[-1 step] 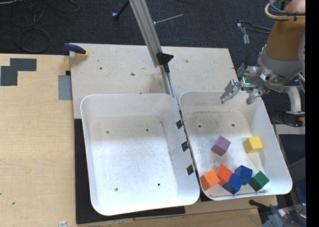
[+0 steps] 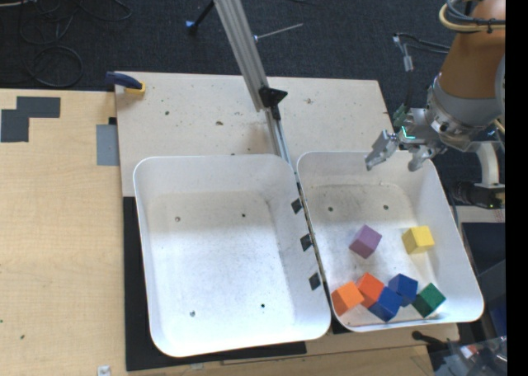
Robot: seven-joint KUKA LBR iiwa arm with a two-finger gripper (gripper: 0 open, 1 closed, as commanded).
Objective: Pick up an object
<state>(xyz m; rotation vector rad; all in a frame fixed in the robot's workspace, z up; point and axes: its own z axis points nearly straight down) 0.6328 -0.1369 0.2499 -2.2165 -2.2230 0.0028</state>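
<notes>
My gripper [image 2: 399, 157] hangs above the far edge of the right bin [image 2: 462, 238], its two fingers spread apart with nothing between them. Below it in that bin lie a purple cube [image 2: 365, 241] and a yellow cube [image 2: 418, 239]. Near the bin's front edge sit two orange cubes [image 2: 358, 293], two blue cubes [image 2: 395, 294] and a green cube [image 2: 429, 299], packed close together. The gripper is well above and behind all of them.
The left bin [image 2: 223, 251] lies beside the right one, split from it by a ridge with black clips [image 2: 304, 242]. A slanted aluminium bar [image 2: 243, 44] rises behind the bins. A blue-and-yellow clamp [image 2: 125, 82] sits at the bench's far left corner.
</notes>
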